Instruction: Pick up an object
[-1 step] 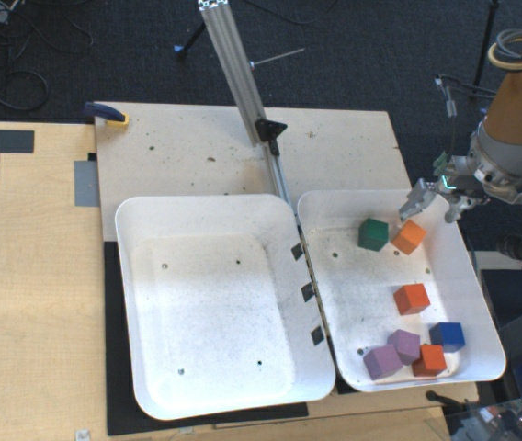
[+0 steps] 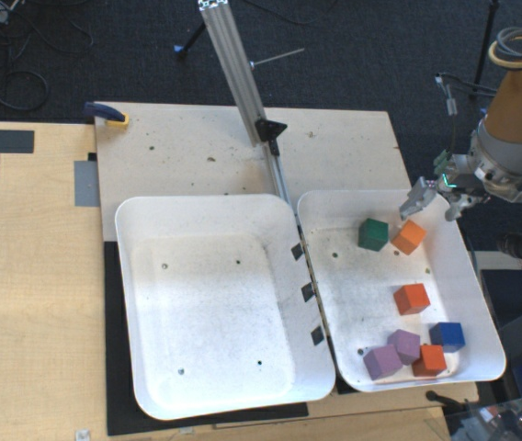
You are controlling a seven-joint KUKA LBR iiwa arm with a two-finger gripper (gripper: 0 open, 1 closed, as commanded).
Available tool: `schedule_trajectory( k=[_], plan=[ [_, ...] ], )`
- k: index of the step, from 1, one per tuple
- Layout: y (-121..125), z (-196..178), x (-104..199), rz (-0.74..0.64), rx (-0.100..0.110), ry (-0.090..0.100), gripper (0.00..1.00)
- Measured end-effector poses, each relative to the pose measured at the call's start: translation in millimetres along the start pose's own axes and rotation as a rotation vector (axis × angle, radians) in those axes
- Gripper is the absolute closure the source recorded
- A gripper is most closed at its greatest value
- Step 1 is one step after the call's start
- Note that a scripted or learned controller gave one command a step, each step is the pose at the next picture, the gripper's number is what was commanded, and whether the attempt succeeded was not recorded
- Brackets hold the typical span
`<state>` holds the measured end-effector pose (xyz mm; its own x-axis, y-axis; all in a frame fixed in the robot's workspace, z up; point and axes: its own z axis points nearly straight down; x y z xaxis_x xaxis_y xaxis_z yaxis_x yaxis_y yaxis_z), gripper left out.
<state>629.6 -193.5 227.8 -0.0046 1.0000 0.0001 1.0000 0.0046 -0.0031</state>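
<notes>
One fixed camera high above the bench (image 2: pixel 197 145), slanting down on both white bins (image 2: pixel 141 219).

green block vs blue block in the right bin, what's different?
Colour: the green block is dark green, the blue block is blue. Place: the green block sits near the far end of the right bin, beside an orange block; the blue block sits at the near end. Neighbours: the blue block is packed against a cluster of purple and orange blocks; the green block stands more in the open. Both look like similar small cubes.

Blocks (image 2: pixel 412 298) in right bin (image 2: pixel 486 324)
</notes>
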Motion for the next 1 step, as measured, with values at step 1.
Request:
schedule_trajectory(
  k=[1],
  plan=[
    [3.7,51.2,8.8,0.002,0.004,0.002,0.00]
  ],
)
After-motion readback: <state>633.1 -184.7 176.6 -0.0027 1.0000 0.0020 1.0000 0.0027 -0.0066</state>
